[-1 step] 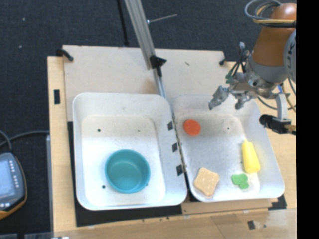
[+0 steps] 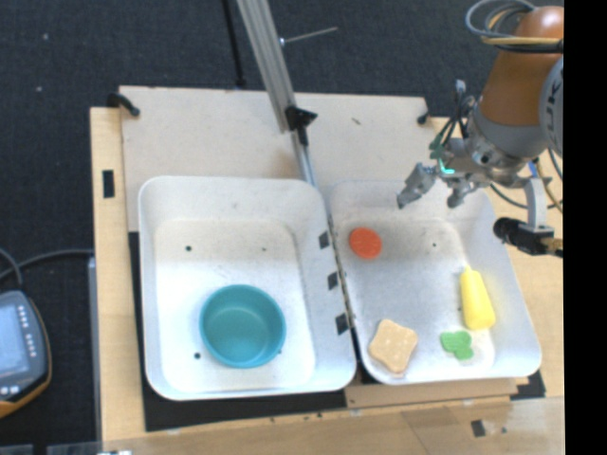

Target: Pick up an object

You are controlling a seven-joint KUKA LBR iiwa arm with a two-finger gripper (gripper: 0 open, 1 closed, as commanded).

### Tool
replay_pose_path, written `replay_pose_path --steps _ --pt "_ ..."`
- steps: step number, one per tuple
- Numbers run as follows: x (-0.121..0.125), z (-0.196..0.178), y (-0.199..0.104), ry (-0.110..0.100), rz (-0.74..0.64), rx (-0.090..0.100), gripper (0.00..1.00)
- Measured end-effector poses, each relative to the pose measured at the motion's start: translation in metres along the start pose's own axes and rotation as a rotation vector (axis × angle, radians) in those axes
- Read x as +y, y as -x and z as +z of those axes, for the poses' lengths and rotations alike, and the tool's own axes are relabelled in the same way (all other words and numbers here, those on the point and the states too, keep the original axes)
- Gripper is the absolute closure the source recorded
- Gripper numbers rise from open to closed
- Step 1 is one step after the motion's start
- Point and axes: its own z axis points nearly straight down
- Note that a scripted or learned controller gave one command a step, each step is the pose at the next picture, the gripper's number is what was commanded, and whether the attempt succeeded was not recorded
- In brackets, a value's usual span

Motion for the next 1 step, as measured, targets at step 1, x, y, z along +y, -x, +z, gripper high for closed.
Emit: replay_pose_path --steps 1 --pt "-0.0037 0.0599 -0.0036 -0.005 0.003 -0.001 0.00"
